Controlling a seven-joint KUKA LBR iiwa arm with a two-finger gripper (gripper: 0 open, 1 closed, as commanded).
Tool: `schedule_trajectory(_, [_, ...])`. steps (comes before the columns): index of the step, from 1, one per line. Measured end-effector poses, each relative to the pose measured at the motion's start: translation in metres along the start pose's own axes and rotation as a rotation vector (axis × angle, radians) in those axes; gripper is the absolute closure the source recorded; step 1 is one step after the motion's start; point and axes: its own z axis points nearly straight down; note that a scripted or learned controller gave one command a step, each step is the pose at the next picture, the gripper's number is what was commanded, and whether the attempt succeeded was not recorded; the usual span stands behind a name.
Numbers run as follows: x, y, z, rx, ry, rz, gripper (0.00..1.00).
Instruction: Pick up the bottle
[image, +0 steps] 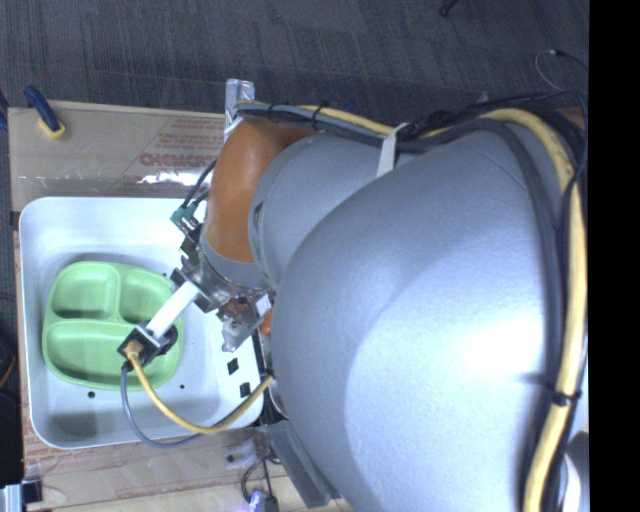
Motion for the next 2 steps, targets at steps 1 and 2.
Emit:
schedule_trajectory(1, [0.025, -0.08, 0.1, 0.0, -0.002, -0.411, 0.0])
schedule_trajectory(2, [0.026, -0.081, -0.032, -0.001, 0.001, -0.338, 0.0])
